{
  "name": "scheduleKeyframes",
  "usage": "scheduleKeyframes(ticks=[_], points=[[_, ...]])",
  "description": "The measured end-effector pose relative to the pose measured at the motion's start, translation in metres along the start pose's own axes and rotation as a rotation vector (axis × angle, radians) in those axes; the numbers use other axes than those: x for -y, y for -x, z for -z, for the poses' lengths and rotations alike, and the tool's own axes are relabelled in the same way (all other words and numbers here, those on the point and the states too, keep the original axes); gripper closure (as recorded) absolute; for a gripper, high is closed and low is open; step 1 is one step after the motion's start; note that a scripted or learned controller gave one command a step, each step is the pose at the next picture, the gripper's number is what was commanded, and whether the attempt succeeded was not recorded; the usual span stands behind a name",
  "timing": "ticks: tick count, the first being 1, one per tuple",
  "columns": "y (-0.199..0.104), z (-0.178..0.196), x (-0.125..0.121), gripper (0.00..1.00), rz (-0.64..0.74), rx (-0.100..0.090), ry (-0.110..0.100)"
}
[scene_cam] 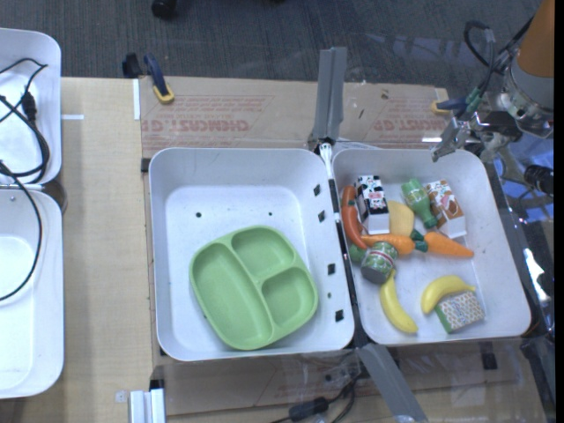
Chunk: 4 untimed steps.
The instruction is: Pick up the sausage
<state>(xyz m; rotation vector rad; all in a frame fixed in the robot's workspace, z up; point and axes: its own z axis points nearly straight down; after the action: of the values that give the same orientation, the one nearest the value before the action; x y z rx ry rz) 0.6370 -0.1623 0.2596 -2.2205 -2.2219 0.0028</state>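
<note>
Along the left wall of the right bin (493, 201) lies the sausage (351, 225), a reddish-orange curved link running near to far, its left side close against the wall and its right side pressed by the milk carton (373, 205), which leaves little room on either flank. Its near end meets a round green-and-red can (379, 260) and the stem end of a carrot (441, 243) that points right across the bin's middle. A green bottle (418, 201) and a small printed box (445, 208) crowd the far middle, while two bananas (398, 307) and a green-edged packet (460, 311) lie toward the near wall; the open floor of this bin is mostly along its right side and far right corner. Over that far right corner hangs the gripper (454, 139), its fingers slightly apart with nothing between them, well apart from the sausage and above the bin's rim. The arm's orange band (538, 47) shows at the far right. The left bin (176, 192) holds a green divided plate (256, 286) set toward its near side, with bare white floor on the far side. Between the bins stands a grey divider post (330, 95), and brown cardboard (229, 117) lies beyond them.
</note>
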Motion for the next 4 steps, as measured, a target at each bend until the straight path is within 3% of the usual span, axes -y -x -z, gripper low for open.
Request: scheduleKeyframes(ticks=[1,2,3,4], points=[[0.001,0.006,0.085,0.00,-0.089,0.000,0.000],[-0.070,-0.057,0.072,0.00,0.141,-0.001,-0.002],[-0.069,-0.048,0.072,1.00,0.137,0.000,-0.002],[-0.069,-0.048,0.072,0.00,0.137,0.000,-0.002]])
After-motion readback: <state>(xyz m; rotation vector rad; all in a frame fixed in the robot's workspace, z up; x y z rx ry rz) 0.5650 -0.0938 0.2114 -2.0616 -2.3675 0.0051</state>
